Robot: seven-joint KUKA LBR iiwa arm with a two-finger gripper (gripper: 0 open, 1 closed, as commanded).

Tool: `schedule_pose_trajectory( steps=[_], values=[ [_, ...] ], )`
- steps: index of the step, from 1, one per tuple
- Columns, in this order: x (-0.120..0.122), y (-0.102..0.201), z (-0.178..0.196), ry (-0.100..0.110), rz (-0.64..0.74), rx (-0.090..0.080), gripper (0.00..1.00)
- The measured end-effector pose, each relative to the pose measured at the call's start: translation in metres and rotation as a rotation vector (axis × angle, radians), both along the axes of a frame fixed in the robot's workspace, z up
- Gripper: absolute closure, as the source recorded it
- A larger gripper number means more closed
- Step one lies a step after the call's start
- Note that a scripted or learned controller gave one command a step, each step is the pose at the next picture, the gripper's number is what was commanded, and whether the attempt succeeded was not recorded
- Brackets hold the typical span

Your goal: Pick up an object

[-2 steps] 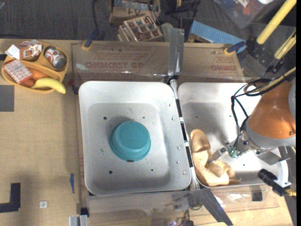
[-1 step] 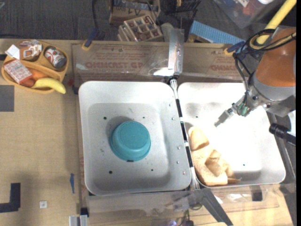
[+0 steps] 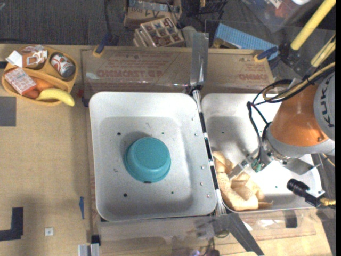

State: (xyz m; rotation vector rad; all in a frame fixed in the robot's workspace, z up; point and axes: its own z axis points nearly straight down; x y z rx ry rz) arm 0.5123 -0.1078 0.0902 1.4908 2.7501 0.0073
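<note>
On the tan bench (image 3: 42, 159) we see two white bins side by side, their inner rims touching down the middle. Behind them a cardboard sheet (image 3: 138, 71) lies flat, its red print reading backwards. Beyond that the floor is dark and crowded with boxes, wires and a blue pad. At the far left corner of the bench sits a yellow tray (image 3: 7, 82) with a banana (image 3: 56, 95), two tins and a small packet. A short blue stick (image 3: 81, 207) lies on the bench beside the left bin (image 3: 101, 111), and black tape marks show near the left edge. A yellow pole (image 3: 317, 17) slants across the upper right.

We find a teal bowl (image 3: 148, 159) upside down in the left bin, roughly central on the floor of it. Being round, it has no long axis.

We see a heap of tan pieces (image 3: 240, 193) in the right bin (image 3: 229, 111), packed into the near left corner against the wall shared with the other bin. The heap's long axis runs at a slant, from the dividing wall down toward the near rim. What the pieces are, we cannot make out.

The arm (image 3: 298, 127) comes in from the right, orange band uppermost, with black cables (image 3: 256, 116) looping over it. Its gripper (image 3: 246, 166) points down and left, just above the upper edge of the tan heap. We cannot tell whether it is open or closed, nor whether it touches or holds any piece.
</note>
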Motion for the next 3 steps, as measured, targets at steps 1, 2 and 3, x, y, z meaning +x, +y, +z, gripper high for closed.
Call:
schedule_pose_trajectory(
  steps=[1, 2, 3],
  values=[
    [0.001, 0.001, 0.008, -0.001, -0.001, 0.004, 1.0],
    [0.001, 0.0, 0.008, -0.001, -0.002, 0.003, 0.0],
    [-0.025, 0.004, 0.001, -0.01, -0.059, 0.0, 0.0]
  ],
)
